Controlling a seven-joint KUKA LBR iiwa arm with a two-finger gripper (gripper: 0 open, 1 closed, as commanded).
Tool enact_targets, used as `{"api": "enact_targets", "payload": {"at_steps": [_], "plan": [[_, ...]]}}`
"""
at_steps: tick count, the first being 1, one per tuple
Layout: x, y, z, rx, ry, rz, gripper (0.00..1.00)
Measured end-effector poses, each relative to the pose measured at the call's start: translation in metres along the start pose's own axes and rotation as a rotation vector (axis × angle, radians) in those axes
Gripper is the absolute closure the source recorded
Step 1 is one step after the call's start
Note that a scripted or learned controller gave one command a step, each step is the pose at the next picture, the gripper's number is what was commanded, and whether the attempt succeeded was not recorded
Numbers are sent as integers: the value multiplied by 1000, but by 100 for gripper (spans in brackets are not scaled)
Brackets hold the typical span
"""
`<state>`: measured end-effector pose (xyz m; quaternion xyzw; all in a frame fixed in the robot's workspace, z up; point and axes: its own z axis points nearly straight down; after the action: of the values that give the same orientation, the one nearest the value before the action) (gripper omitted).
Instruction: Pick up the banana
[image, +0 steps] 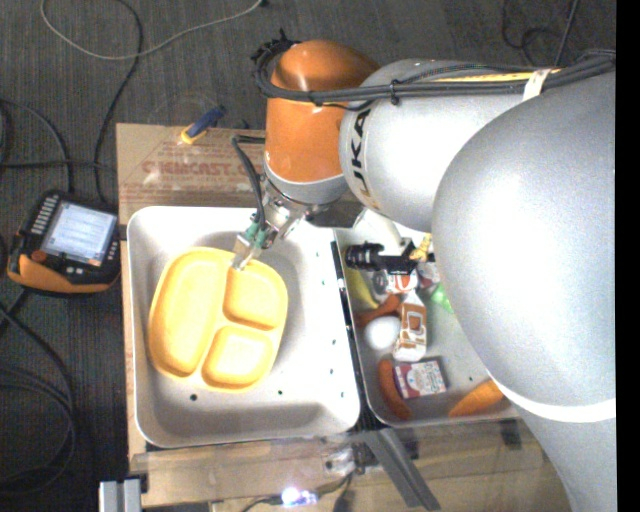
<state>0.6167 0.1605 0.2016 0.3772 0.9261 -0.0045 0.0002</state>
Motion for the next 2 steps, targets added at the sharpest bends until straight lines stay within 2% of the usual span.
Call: {"api": "enact_targets", "payload": {"at_steps": [1, 2], "plan": [[12, 1, 6, 2, 0, -15, 100], [52, -2, -13, 0, 3, -251, 100]]}}
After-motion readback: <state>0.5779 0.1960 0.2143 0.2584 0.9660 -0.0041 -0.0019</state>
